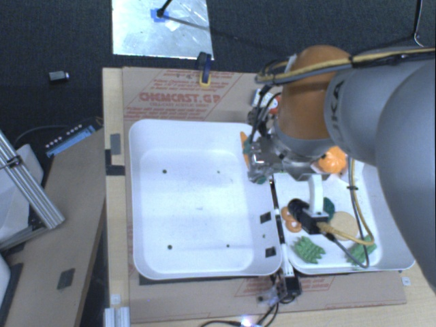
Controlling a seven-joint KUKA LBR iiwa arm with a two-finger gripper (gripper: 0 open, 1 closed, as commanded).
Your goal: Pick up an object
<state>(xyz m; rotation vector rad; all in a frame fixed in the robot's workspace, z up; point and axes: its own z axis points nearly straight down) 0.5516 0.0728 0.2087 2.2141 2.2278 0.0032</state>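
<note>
objects (340,218) for the pick are all in the bin (385,247) on the arm's side of the gripper (257,169), bunched toward its near corner, well below the gripper. my guess is they're just a loose pile to grab from, nothing arranged.

count, as best i can see:
- two light green leafy pieces (308,248), side by side along the near wall
- one darker green piece (329,206), between them and the gripper
- one tan disc (347,226), touching the darker green one
- one orange ring-ish thing (291,222), closest of the pile to the bin divider
- one rounded orange piece (334,161), tucked under the wrist just behind the gripper
- one small orange bit (243,142), right beside the gripper on its far side

the gripper hangs low over the wall the two bins share. can't tell if it's open or closed, the wrist hides too much, and i can't tell whether that small orange bit is in it or just next to it. if it's empty, i'd say it needs to shift toward the pile.

the other bin (197,203), on the side away from the arm, has nothing visible in it. both bins sit on the desk (82,203).
</note>
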